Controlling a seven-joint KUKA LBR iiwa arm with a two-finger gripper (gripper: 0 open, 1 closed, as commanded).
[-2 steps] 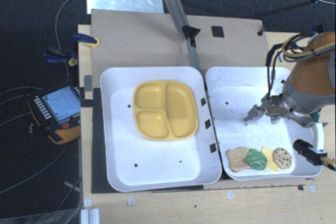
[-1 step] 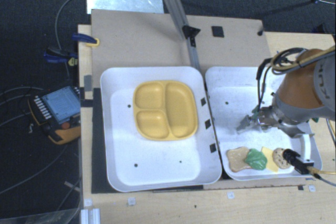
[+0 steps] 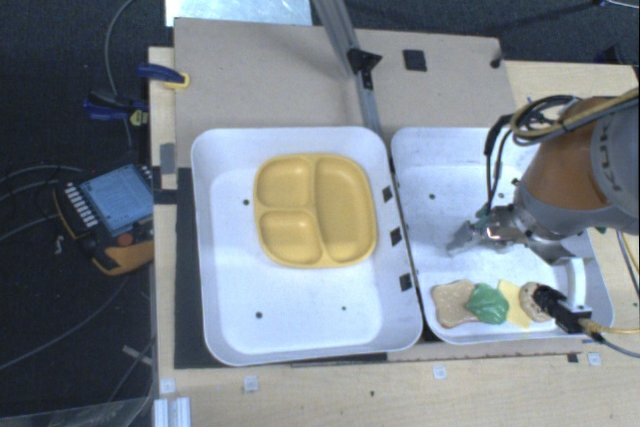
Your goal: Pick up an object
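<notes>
Two white bins sat side by side in the middle of the frame. The left bin (image 3: 225,315) held a yellow divided plate (image 3: 315,210), resting in its upper half. The arm (image 3: 570,170) reached in from the right over the right bin (image 3: 435,150). Its gripper (image 3: 470,237) hung low near that bin's centre, above bare floor; whether it was spread or pressed together could not be told. Along the bin's lower edge, just below the gripper, lay a tan slice (image 3: 452,303), a green lump (image 3: 488,303) overlapping it, and a yellow piece (image 3: 514,298), none held.
</notes>
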